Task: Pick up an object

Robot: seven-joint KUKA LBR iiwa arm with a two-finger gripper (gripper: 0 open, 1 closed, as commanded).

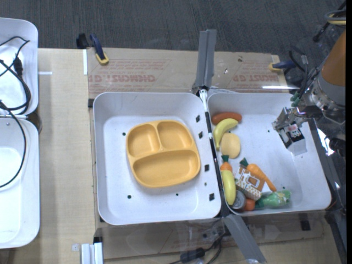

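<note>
2 white bins (pixel 102 164); left one has 1 yellow divided plate (pixel 163 153). Right bin: 2 bananas (pixel 224 129), 1 sausage (pixel 227 117), 1 pale round fruit (pixel 231 145), 2 carrots (pixel 259 174), 1 green vegetable (pixel 273 199), 1 small box (pixel 248 187). 1 gripper (pixel 290 128).

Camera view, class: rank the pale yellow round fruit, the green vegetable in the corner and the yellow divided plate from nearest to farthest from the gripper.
Measured from the gripper, over the right bin's far-right part:
1. Pale yellow round fruit, by the right bin's left wall.
2. Green vegetable, in the right bin's near corner; close to the fruit's distance, so this pair is nearly tied.
3. Yellow divided plate, in the left bin, clearly farthest.
</note>
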